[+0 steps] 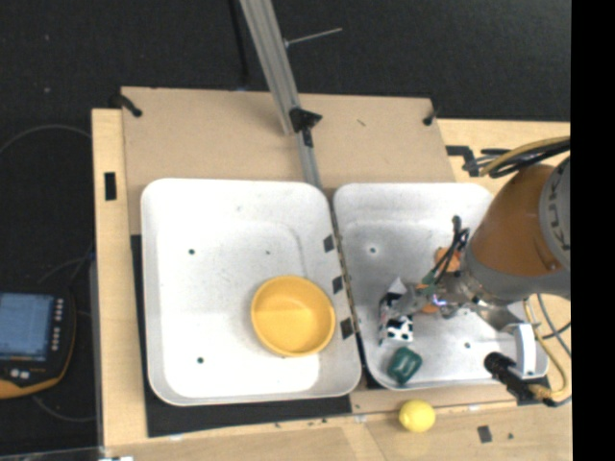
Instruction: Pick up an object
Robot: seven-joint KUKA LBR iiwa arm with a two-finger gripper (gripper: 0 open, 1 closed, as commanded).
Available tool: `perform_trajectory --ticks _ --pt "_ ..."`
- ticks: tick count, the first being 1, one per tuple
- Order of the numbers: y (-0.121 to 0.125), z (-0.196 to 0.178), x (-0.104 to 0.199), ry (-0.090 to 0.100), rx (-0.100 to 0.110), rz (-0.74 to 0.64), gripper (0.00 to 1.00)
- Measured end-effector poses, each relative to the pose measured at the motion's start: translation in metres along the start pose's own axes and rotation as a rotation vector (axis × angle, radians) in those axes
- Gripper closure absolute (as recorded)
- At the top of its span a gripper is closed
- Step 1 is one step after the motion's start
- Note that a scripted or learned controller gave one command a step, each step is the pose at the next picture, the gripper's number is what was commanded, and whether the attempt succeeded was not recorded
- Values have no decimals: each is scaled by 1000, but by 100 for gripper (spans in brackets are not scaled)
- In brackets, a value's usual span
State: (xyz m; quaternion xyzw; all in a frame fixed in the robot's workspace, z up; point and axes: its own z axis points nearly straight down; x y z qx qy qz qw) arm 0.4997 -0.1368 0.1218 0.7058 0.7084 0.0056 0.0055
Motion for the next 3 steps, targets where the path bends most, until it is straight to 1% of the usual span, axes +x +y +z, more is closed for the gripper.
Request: perform_trajectory --ticks 1,2,3 --pt "3 -11 -1 -1 -9 7 100" --pt "4 -55 -8 -2 9 1 100" --pt "-1 -112 -6 -3 9 0 100"
